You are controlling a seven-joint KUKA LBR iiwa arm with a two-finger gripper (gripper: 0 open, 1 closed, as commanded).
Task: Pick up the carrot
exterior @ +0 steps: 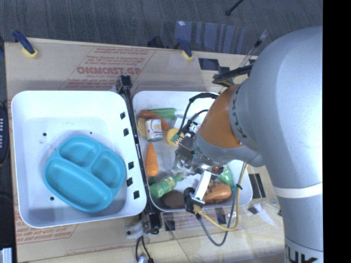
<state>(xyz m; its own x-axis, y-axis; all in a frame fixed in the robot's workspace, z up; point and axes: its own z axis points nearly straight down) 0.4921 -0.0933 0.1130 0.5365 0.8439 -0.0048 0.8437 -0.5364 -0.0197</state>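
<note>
The carrot (152,160) is a slim orange cone. It lies lengthwise along the left wall of the right bin (164,96), about halfway down. My gripper (185,167) hangs low in the middle of that bin, just to the right of the carrot and apart from it. The grey arm with its orange band (219,126) covers the bin's right half. Nothing orange shows at the gripper's tip.
The right bin also holds a small can (155,129), an orange and green piece (158,114), a yellow piece (173,136), a green bottle (162,187), a brown lump (174,200) and an orange item (219,192). A blue divided plate (85,171) lies in the left bin (33,108).
</note>
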